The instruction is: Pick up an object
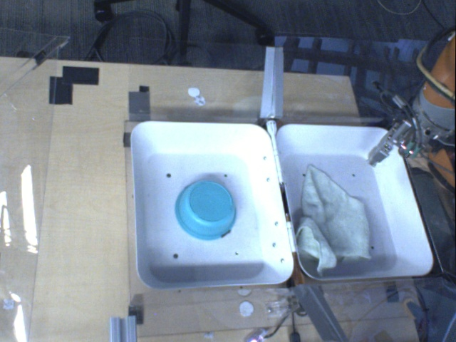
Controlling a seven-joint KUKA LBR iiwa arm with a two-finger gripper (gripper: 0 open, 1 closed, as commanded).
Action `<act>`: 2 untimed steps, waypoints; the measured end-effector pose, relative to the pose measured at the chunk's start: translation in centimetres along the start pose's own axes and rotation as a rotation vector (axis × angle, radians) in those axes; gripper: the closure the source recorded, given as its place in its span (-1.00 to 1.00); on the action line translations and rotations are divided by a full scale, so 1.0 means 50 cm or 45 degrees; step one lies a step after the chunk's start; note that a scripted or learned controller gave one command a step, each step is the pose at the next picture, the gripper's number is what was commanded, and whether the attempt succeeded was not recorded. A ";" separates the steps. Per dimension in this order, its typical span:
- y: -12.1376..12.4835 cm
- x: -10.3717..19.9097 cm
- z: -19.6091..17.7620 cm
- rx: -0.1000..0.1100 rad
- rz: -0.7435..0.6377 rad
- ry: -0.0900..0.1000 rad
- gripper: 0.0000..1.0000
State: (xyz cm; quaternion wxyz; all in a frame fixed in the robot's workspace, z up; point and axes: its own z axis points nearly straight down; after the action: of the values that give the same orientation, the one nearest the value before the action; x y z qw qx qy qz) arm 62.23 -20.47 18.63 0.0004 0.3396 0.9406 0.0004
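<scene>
Gripper (379, 153) first: we've got it hanging over the far right corner of the right bin (420, 223), poking in from the arm (436, 95) at the frame's right side. We honestly can't tell how the fingers are set, they're too small and blurry at this angle, and we see nothing clamped in them. The tip sits apart from everything lying in the bin, with bare white floor under it.

Working out from there, using the right bin as our landmark: the grey cloth (333, 219) is crumpled inside it, spread from about the middle down toward the near wall, with a rolled-up fold at the near left corner. It's well apart from the gripper tip, down and to the left of it.

Just past the right bin's left wall is the left bin (153, 191), touching it along the shared edge. Sitting roughly in the middle of that one is a blue bowl (206, 209), looks like it's upside down, resting flat on the floor of the bin and clear of the walls.

Both bins rest on a wooden bench (78, 212). Beyond the far edge of the right bin, a metal post (271, 84) runs away from the seam between the bins, and further back there's a black chair base (182, 2) on the dark carpet.
</scene>
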 end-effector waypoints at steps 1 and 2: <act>0.052 -0.059 0.034 -0.002 -0.300 -0.005 1.00; 0.031 -0.020 -0.281 -0.002 0.091 -0.007 1.00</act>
State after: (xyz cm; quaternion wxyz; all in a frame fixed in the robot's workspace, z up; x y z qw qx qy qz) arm 63.96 -19.91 32.70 0.0031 0.3728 0.9279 0.0002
